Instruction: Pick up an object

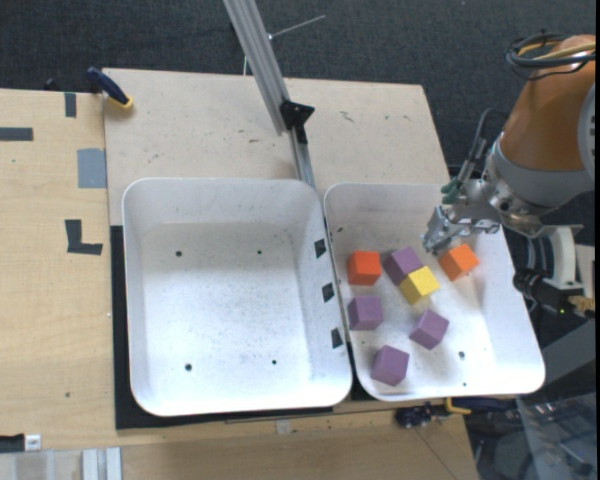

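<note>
The right bin [500, 313] holds several small blocks: an orange cube [364, 267], a purple block [404, 263], a yellow block [419, 285], purple blocks [365, 313] [429, 329] [390, 365], and a second orange cube [459, 260] near the right wall. My gripper [442, 230] hangs over the right bin's upper right part, just above and left of that second orange cube, close to the purple and yellow blocks. Nothing shows between its fingers.
The left bin [145, 268] stands beside the right one, sharing a middle wall. A slanted metal rail [265, 58] crosses the bench behind the bins. A blue and yellow clamp [111, 87] lies at the back left. The arm's orange band [550, 108] rises at the right.
</note>
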Tool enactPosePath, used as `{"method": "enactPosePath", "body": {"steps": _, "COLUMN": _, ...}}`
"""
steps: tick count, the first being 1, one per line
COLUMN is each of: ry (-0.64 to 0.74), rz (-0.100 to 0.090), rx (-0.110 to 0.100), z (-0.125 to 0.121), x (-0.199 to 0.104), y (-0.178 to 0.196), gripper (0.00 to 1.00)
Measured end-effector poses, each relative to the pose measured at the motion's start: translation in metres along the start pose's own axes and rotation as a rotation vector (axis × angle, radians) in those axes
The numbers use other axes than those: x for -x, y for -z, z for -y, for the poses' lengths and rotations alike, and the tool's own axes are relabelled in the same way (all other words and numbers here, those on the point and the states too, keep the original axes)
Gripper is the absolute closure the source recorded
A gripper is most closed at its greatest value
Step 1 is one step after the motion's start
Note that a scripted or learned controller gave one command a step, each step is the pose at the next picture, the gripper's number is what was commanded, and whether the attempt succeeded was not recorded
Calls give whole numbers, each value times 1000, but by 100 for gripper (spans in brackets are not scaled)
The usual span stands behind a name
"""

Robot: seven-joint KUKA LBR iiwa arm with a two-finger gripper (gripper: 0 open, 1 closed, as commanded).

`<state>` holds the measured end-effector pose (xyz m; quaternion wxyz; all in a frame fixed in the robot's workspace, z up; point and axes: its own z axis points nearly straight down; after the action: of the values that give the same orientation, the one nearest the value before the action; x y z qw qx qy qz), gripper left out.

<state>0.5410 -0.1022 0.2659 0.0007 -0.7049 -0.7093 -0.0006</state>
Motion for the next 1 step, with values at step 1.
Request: {"method": "enactPosePath", "body": {"steps": 1, "ry": 1, "rz": 1, "rx": 0, "z": -31, "x": -54, "y": -4, "gripper": 100}}
